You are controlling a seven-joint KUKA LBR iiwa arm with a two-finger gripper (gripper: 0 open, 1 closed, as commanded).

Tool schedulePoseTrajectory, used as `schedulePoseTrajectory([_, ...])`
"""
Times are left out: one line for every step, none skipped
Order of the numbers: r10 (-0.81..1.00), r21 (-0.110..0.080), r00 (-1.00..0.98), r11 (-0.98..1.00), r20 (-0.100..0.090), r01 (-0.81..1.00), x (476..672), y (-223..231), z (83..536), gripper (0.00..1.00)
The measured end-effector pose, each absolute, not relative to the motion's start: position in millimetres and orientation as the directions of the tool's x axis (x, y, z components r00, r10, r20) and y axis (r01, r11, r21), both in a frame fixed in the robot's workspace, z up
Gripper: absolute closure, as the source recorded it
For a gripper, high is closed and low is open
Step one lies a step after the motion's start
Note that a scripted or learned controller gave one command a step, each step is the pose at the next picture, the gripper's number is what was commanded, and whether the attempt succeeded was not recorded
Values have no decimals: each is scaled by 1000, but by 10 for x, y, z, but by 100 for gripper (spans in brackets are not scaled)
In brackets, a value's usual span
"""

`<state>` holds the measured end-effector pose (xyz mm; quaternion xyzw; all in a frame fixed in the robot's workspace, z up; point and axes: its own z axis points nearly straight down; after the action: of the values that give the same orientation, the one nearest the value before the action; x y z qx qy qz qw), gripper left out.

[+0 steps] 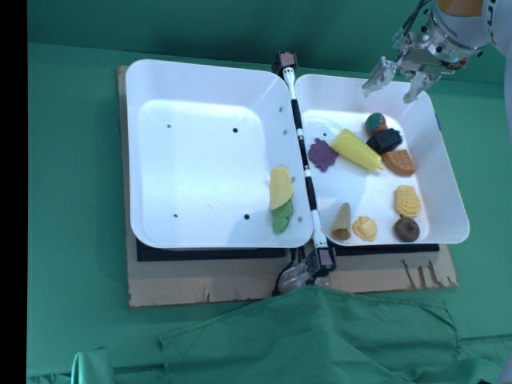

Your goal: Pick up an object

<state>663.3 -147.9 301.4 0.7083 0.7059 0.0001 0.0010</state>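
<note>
My gripper (395,85) hangs open above the far edge of the right bin (448,174), with nothing between its fingers. Below it in that bin lie several toy foods: a red and green strawberry (375,122), a black piece (386,141), a yellow corn cob (357,150), a purple grape bunch (322,154), an orange waffle piece (398,162), a yellow piece (406,202), a brown donut (406,230), an ice cream cone (342,221) and a small yellow piece (365,229). The left bin (200,150) holds a yellow piece (280,187) on a green one (281,218) at its right wall.
A black and white bar (302,150) runs between the two bins. Both bins stand on a cardboard sheet (184,282) on green cloth. A fold of green cloth (320,334) lies at the front.
</note>
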Motion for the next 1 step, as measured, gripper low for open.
schedulePoseTrajectory([1000,2,3,-3,-1,1000,6633,-1479,3014,0])
